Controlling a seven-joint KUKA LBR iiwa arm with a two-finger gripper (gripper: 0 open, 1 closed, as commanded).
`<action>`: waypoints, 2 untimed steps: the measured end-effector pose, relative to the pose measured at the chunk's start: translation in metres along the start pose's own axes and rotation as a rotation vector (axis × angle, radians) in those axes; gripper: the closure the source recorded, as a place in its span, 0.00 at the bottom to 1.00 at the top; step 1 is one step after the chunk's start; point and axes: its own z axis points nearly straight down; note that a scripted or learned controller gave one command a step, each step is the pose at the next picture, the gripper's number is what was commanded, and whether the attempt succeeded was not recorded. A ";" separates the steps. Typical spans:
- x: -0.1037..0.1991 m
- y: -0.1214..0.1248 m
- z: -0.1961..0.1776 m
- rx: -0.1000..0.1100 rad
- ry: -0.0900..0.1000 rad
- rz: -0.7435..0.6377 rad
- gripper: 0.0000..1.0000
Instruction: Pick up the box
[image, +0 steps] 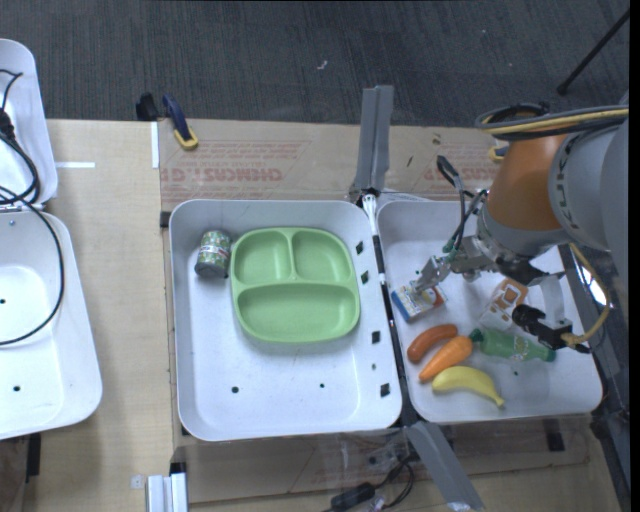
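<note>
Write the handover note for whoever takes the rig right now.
Gripper: low in the right bin, right over the box; a grasp cannot be confirmed.
Box: lying on that bin's floor near its left wall, above two carrots and a banana. A bottle lies to the right.
Done: approach to the box.
Left: secure the box and lift it.

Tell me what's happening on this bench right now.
A grey robot arm reaches in from the right, its tool low over the right bin, right at a small box lying near that bin's left wall. Whether it grips the box is unclear. Two carrots, a banana and a green bottle lie nearby. The left bin holds a green divided plate and a small can.
</note>
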 end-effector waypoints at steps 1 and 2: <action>0.001 0.001 -0.009 0.000 0.004 0.002 1.00; 0.001 0.001 -0.009 0.000 0.004 0.002 0.00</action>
